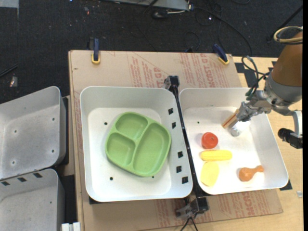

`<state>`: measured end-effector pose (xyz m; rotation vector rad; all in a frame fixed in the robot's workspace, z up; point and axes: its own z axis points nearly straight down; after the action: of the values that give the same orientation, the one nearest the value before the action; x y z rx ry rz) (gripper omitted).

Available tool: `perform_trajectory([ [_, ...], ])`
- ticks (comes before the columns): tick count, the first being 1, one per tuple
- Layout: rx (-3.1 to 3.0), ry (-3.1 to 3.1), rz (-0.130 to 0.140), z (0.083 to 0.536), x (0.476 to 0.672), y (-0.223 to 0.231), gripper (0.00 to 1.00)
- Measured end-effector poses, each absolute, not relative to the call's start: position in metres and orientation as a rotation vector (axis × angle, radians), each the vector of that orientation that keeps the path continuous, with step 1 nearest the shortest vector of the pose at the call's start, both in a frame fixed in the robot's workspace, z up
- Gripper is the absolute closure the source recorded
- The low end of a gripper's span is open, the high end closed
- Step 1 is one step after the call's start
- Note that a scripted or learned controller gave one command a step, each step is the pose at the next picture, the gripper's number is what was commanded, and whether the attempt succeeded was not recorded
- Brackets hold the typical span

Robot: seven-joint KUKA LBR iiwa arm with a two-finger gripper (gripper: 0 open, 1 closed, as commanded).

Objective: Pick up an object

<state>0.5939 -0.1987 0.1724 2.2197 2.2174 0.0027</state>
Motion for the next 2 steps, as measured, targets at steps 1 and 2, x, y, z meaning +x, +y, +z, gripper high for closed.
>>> perform_trajectory([
  [1, 2.218, 2.216, 0.003, 0.231, 0.592, -0.207, 1.0],
  [2, 2.216, 2.221, 0.003, 0.265, 0.593, -0.207, 1.0],
])
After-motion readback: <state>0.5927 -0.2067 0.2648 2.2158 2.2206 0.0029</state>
